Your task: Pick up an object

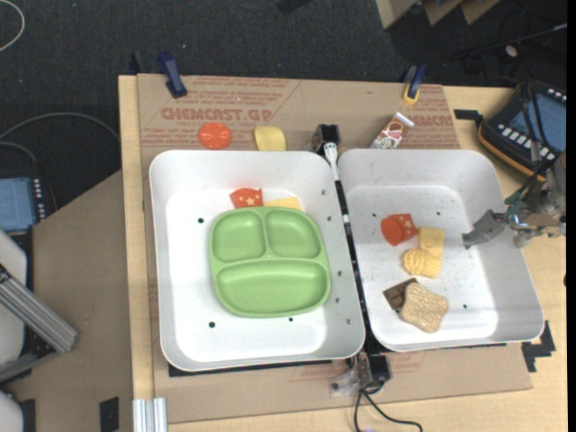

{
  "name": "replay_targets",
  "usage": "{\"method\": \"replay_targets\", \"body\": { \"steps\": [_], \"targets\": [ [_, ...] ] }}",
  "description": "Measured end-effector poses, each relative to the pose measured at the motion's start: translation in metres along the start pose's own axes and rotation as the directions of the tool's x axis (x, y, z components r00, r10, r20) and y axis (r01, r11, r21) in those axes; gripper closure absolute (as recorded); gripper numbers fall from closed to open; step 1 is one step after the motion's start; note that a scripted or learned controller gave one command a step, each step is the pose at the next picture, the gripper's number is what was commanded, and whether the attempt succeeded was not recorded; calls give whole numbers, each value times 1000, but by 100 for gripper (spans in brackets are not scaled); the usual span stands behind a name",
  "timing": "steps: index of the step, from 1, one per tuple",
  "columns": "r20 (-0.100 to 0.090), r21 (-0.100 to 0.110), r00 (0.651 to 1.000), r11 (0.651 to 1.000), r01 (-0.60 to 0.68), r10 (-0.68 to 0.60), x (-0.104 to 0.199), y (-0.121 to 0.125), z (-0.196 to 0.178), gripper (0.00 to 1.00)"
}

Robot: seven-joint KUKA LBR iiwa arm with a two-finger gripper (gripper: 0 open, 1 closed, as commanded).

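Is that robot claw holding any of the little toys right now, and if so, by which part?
Nothing is held. The gripper hangs at the right bin's edge, apart from the red block and yellow pieces.

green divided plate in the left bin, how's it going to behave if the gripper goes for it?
The green plate looks like moulded plastic, so probably stiff and light for its size. It lies flat in the left bin with low rounded edges, so a top grasp would likely slip; a push would probably slide it, not tip it.

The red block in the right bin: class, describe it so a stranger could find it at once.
Look in the right-hand white bin. Near its middle lies a cluster of toy foods; the red block is at the top of it, the only red piece among yellow, tan and brown ones.
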State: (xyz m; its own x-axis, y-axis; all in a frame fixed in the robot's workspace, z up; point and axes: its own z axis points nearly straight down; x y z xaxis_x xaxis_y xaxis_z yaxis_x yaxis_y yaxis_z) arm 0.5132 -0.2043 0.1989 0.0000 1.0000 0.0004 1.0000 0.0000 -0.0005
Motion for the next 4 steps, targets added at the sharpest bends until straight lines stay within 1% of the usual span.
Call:
{"method": "replay_targets", "body": {
  "steps": [1,2,3,4],
  "targets": [
    [-4,5,1000,1000,7,-7,51,61,95,0],
    [-4,9,1000,1000,-1,1,71,-15,116,0],
    [0,-5,1000,1000,6,-6,107,39,114,0],
    [2,-4,1000,1000,2,-2,112,58,114,0]
  ]
}}
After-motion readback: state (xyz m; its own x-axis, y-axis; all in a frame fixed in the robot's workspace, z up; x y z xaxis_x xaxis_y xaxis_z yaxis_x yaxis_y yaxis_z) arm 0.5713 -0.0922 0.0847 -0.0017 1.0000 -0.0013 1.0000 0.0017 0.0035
